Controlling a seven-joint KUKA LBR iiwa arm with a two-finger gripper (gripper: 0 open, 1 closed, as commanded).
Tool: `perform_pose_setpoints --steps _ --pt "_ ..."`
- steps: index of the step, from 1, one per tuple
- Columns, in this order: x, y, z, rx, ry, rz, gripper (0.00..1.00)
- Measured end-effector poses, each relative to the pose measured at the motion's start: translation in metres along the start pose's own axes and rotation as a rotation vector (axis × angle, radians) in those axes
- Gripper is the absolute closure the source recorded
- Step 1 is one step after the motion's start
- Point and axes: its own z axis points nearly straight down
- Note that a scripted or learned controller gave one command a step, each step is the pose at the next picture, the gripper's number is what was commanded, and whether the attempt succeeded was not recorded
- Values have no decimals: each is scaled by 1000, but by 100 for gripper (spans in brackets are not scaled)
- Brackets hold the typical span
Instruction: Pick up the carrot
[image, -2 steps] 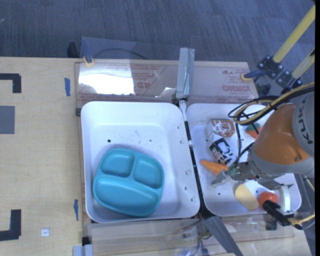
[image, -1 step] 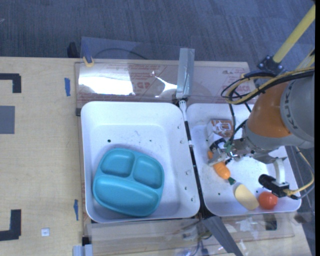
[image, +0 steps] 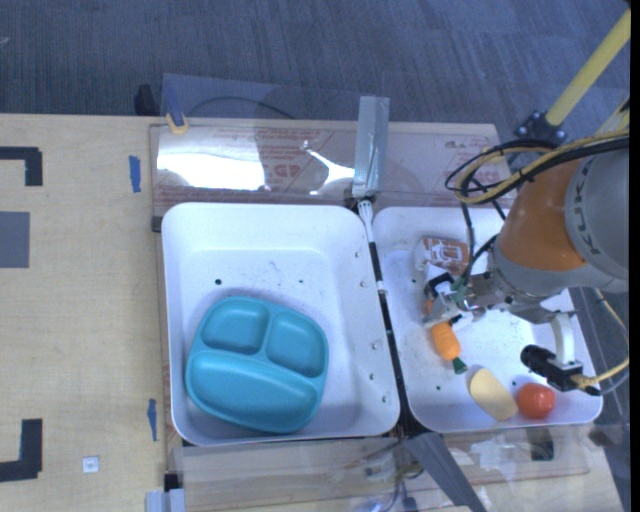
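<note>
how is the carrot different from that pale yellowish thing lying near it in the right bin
The carrot is bright orange with a small green end, while the pale yellowish thing is plain cream with no green. The carrot is slimmer and tapered; the pale thing is fatter and rounded. The carrot lies just under the gripper, nearer the bin's middle; the pale thing lies closer to the front edge, beside a red ball-like item. Both lie flat on the right bin's floor.

Glossy blue plastic tray (image: 258, 365) in smooth white bin (image: 190, 240); matt wooden bench (image: 80, 300).
</note>
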Motion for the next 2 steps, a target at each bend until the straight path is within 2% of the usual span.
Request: perform_pose_setpoints --steps 1,2 --pt "41 57 -89 1 3 -123 100" --pt "65 122 -77 43 6 305 100"
